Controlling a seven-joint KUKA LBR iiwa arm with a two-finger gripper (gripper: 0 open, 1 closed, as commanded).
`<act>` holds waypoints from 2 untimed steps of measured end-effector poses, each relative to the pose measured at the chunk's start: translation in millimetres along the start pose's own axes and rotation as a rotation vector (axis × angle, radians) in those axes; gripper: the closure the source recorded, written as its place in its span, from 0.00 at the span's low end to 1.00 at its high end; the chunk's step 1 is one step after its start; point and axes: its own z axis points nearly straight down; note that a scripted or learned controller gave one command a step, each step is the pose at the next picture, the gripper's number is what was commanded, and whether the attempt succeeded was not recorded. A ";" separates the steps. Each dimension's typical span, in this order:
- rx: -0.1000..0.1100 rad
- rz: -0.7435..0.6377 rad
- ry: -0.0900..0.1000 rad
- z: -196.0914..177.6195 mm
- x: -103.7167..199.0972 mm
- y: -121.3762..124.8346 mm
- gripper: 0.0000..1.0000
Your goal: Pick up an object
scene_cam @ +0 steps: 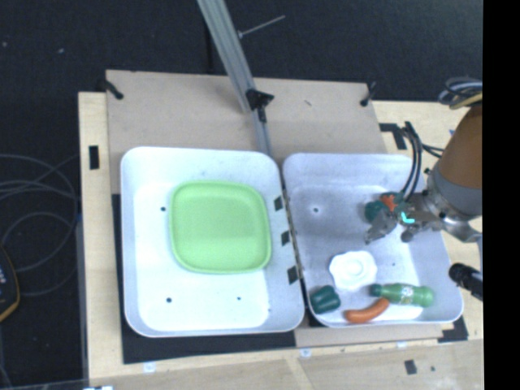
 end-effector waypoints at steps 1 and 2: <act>0.000 0.000 0.000 0.0 0.0 0.0 0.00; 0.004 0.001 0.000 43.8 -4.2 -5.7 0.00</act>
